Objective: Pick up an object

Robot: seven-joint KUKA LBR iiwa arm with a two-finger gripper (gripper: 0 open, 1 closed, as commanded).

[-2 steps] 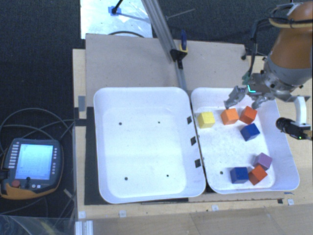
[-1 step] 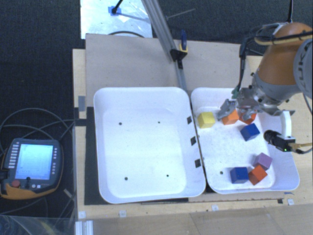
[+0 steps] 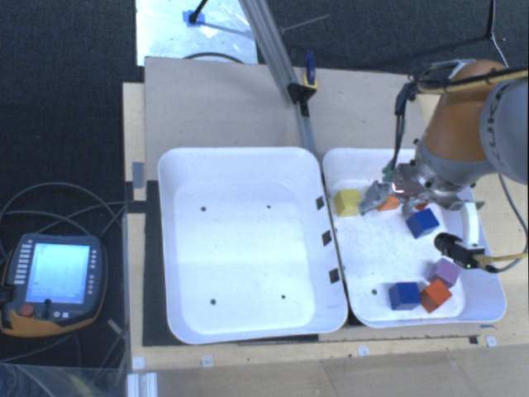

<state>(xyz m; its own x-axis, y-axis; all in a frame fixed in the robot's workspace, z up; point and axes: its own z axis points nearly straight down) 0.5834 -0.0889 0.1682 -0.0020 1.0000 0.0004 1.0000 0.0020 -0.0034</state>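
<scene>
The right bin (image 3: 364,162) holds several small blocks. A yellow block (image 3: 347,202) lies near its left wall. Just right of that block, low over the bin floor, is my gripper (image 3: 378,197). An orange piece (image 3: 389,206) shows partly beneath the gripper. I cannot tell whether the gripper touches it. A blue cube (image 3: 422,222) sits to the gripper's lower right, under the wrist. Near the front right corner are a purple block (image 3: 446,271), an orange-red cube (image 3: 436,294) and a second blue cube (image 3: 404,295).
The left bin (image 3: 240,162) stands beside the right one, with black clips on the shared edge. A slanted metal pole (image 3: 277,48) with a clamp rises behind the bins. A teach pendant (image 3: 54,284) lies on the floor at far left.
</scene>
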